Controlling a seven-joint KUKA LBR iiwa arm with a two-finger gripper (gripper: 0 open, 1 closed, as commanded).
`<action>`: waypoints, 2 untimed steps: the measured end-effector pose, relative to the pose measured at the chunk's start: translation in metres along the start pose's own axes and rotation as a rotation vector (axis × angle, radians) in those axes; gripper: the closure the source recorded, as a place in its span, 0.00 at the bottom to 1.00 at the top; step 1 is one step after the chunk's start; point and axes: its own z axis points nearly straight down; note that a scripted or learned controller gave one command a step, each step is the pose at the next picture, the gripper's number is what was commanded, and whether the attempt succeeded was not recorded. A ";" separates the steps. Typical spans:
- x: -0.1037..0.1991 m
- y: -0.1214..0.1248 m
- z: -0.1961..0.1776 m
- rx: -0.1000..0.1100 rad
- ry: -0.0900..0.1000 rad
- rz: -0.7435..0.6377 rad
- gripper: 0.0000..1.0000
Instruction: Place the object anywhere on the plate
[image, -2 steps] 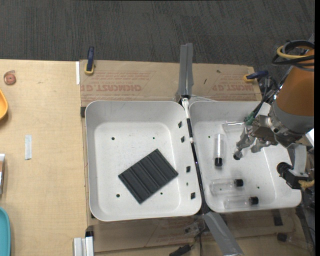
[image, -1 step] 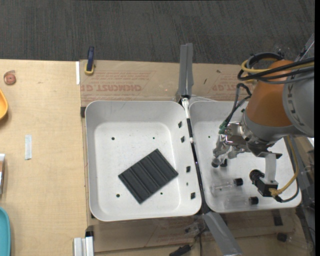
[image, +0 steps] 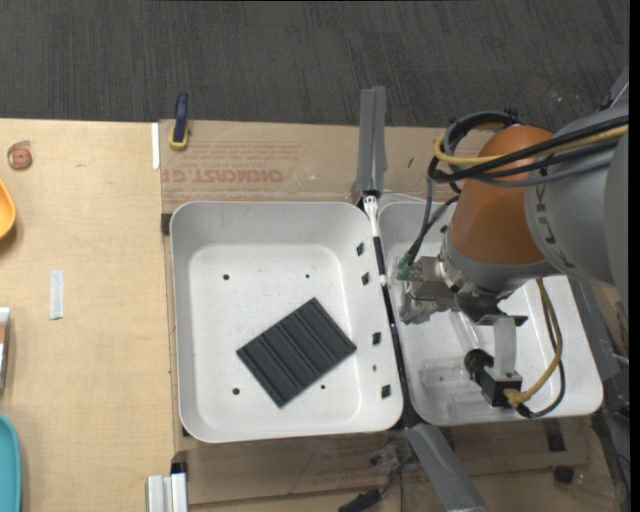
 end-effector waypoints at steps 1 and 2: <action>0.073 -0.029 -0.048 -0.002 -0.001 -0.037 1.00; 0.099 -0.031 -0.130 -0.002 -0.002 -0.166 1.00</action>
